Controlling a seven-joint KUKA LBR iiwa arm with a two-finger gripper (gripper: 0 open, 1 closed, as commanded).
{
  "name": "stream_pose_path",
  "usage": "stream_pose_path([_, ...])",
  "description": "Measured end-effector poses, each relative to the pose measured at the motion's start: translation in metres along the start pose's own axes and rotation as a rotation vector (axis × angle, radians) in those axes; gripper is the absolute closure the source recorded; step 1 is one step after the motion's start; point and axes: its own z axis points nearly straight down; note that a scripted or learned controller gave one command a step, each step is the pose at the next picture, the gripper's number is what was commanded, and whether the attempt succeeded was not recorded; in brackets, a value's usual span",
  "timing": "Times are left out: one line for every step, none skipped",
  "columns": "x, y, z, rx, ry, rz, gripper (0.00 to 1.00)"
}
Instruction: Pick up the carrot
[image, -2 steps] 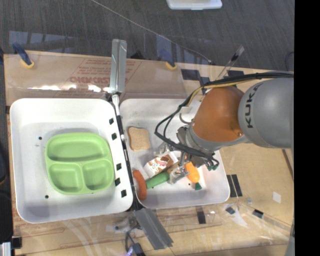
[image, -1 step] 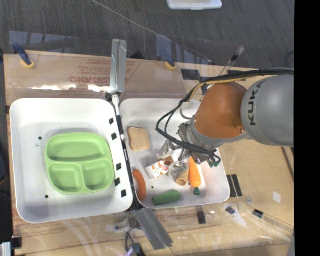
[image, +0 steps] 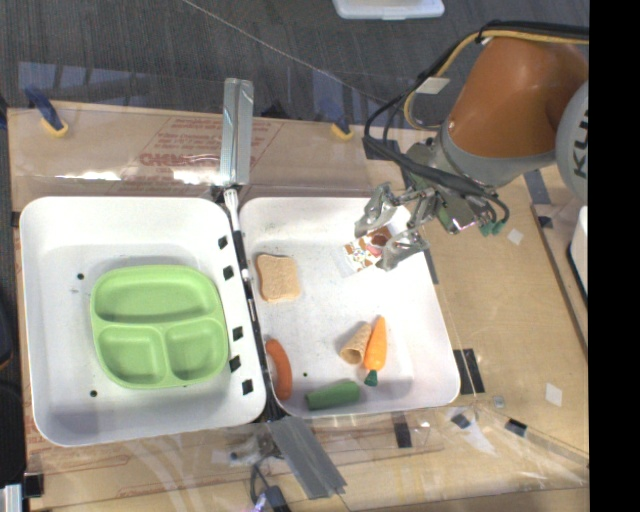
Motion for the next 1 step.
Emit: stream_pose_path([-0.0357,-0.0175,0.0338,-0.009,0.008,-0.179,1.0])
